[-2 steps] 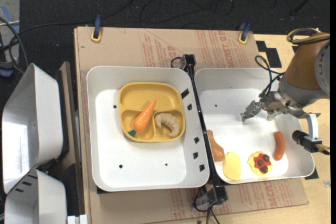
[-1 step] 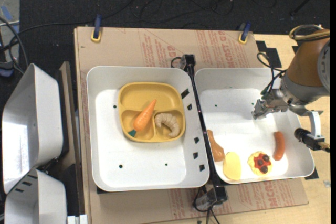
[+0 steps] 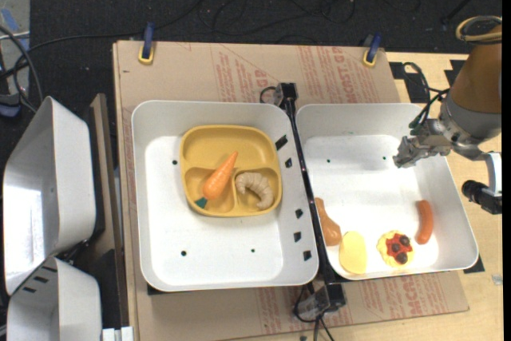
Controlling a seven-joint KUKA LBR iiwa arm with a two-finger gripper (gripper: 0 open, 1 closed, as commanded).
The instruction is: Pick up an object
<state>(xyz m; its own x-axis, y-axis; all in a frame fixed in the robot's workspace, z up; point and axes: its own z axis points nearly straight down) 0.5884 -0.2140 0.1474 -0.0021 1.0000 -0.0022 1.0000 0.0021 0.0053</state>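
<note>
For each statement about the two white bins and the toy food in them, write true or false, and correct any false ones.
1. The carrot lies on the yellow plate. True.
2. The plate sits in the right bin. False: it is in the left bin.
3. The sausage lies in the right bin. True.
4. The gripper holds the shrimp. False: the shrimp lies on the plate.
5. The small pizza lies near the right bin's front edge. True.
</note>
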